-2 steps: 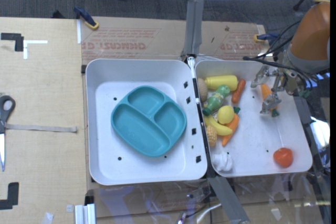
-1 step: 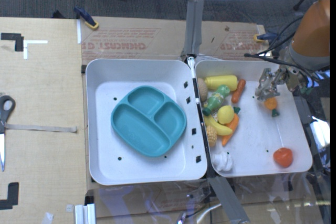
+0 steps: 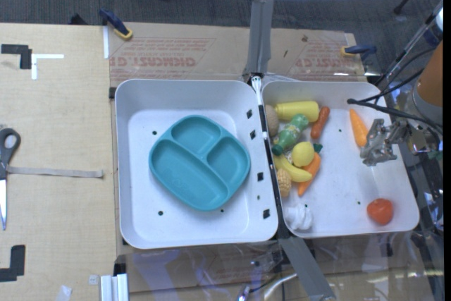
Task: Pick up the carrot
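- Just left of the metal pincer (image 3: pixel 373 151), a smooth tapered orange carrot (image 3: pixel 358 127) lies loose on the right bin (image 3: pixel 338 211) floor; whether the fingers are spread I cannot tell.
- Farther left, glossy toy produce (image 3: pixel 296 148) crowds the bin's left wall; a round tomato (image 3: pixel 380 211) sits below the pincer.
- Beyond, a teal divided plate (image 3: pixel 200 163) fills the left bin (image 3: pixel 130 173) on the pale wooden tabletop (image 3: pixel 56 130).
- Bare white floor lies between pincer and heap.
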{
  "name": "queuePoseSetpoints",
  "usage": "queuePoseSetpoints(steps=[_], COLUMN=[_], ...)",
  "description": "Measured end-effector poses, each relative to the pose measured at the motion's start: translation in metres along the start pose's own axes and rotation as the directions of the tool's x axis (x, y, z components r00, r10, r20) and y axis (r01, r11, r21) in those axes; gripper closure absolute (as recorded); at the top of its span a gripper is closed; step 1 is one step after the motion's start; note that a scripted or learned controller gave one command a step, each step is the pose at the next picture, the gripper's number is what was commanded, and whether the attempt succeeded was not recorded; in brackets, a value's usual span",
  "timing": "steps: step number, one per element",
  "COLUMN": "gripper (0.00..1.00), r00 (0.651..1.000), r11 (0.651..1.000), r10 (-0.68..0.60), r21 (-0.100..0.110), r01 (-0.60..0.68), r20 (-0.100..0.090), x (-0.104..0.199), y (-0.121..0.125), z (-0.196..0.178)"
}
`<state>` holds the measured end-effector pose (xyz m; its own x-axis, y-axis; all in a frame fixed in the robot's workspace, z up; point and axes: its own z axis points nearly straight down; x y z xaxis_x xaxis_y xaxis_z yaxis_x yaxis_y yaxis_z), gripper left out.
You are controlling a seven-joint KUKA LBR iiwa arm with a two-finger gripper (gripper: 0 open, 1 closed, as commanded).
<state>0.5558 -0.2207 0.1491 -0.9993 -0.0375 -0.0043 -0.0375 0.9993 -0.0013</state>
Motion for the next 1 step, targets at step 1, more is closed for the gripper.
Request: queuePoseSetpoints(steps=[1], gripper=[1.0], r00=[0.995], r11=[0.995], r10=[-0.103], r21=[0.0], r01=[0.103], r20=[0.003], x=[0.012], y=[0.0436], z=[-0.079])
